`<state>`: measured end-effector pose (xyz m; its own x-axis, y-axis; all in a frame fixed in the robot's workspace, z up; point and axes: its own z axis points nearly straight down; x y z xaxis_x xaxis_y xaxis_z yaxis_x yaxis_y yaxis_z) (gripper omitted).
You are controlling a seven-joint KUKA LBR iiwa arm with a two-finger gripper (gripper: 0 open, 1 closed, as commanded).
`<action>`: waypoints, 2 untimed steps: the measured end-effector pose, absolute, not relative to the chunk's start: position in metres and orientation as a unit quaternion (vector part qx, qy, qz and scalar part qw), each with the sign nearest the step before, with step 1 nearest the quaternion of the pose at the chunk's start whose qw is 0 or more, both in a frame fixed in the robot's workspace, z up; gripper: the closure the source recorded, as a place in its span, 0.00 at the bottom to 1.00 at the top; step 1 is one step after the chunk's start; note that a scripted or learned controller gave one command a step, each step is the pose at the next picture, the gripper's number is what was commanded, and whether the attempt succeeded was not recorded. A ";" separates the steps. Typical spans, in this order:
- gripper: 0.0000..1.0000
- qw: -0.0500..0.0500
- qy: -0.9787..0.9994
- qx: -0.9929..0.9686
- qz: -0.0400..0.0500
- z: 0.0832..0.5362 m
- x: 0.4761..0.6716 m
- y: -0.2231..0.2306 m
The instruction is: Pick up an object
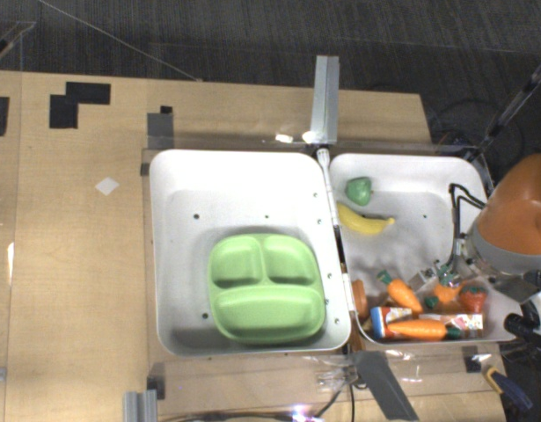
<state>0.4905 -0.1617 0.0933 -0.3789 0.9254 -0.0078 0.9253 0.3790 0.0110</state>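
The arm point(516, 214) reaches in from the right, its orange band over the right bin point(411, 176). The gripper point(448, 275) sits low in that bin's near right part, down among a cluster of toy food. Its fingers are too small and crowded by the objects to tell whether they are spread or pressed together, and nothing can be seen clearly pinched between them.

Just beside the gripper lie several orange carrots: one point(402, 294) tilted to its left, one point(421, 329) lying flat along the bin's near wall, and a small orange piece point(446, 295) right under the gripper. A red tomato-like piece point(472, 301) lies just to the right. A flat box with red, white and blue print point(386, 317) lies along the near wall, partly under the long carrot.

Farther back in the same bin, well apart from the gripper, a yellow banana point(365, 221) lies just in front of a green pepper-like toy point(359, 190).

The left bin point(178, 192) holds a green divided plate point(266, 285), flat, in its near half.
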 end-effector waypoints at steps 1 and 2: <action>0.00 0.003 0.827 0.562 0.002 0.145 0.525 -0.108; 0.00 0.003 0.859 0.512 0.001 0.139 0.537 -0.091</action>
